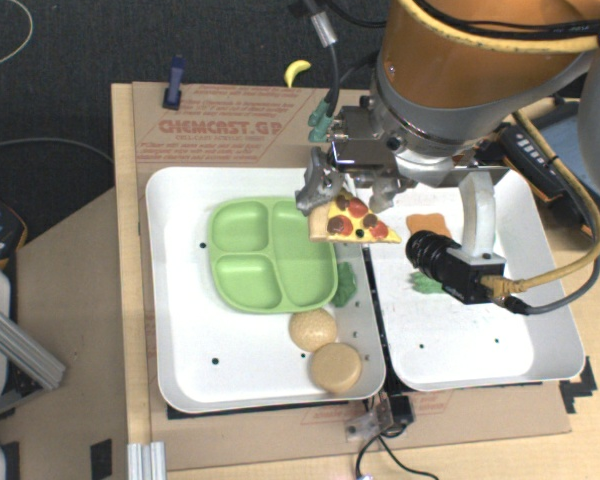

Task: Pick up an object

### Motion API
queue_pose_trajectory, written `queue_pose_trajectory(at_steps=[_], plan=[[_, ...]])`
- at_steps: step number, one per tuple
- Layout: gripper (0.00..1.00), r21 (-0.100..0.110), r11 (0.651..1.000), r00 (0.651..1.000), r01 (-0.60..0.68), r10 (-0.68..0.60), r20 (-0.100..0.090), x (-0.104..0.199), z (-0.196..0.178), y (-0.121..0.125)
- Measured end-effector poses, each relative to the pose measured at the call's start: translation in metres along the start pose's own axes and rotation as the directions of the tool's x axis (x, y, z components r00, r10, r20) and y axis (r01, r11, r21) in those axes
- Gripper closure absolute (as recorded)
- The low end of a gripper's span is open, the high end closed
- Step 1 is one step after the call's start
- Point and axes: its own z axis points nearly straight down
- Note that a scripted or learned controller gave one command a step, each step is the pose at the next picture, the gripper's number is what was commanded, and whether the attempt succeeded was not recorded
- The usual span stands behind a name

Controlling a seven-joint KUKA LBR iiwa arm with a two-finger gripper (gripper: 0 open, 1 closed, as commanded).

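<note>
- Gripper [342, 200] over the inner edge of the left bin [170, 268], fingers closed on a toy pizza slice [352, 224]; the slice sits between them, tip pointing toward the right bin [540, 338].
- Slice looks lifted clear of the bin floor, hanging just past the green divided plate [270, 253] that lies beside and below the hand.
- Two round tan cookies [325, 348] lie well below the hand, near the bin's front edge; orange piece [430, 222] and green bit [425, 283] lie in the bin on its other side.
- Judgement: grasp made, pick largely done; what remains is carrying it without slipping.
</note>
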Motion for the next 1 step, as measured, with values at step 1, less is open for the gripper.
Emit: queue_pose_trajectory(at_steps=[1], plan=[[1.0,-0.001,1.0,1.0,-0.019,0.019,0.004,-0.0614,-0.0154,0.0003]])
